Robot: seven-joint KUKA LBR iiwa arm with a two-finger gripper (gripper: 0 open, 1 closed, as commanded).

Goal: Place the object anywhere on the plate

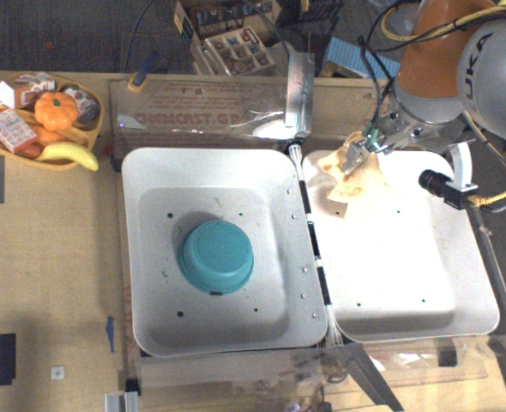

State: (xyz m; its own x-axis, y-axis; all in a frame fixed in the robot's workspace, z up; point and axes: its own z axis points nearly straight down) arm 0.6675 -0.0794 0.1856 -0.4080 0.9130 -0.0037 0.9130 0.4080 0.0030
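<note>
I've got the arm [459, 50] in from the right, orange band up top, wrist angled down toward the far left corner of the right bin [407, 264]. The gripper [358, 154] sits low over that corner, right on a pale, tan-coloured object [349, 187] that lies on the bin floor close to the divider between the two bins. From up here the gripper's tip overlaps the top of that object, and glare on the white bin washes out the detail, so I cannot tell whether the gripper is spread or pressed together, or whether it's actually pinching the object or only touching it.

Over in the left bin [150, 196] I see the teal plate [218, 257], round, turned dome-side up by the look of it, sitting roughly mid-bin and well apart from the object. The object is in the other bin entirely, not on the plate.

On the counter [47, 264] at the far left corner there's a bowl [39, 127] of toy food, with an orange pumpkin [56, 110] and a banana [69, 154] at its edge.
</note>
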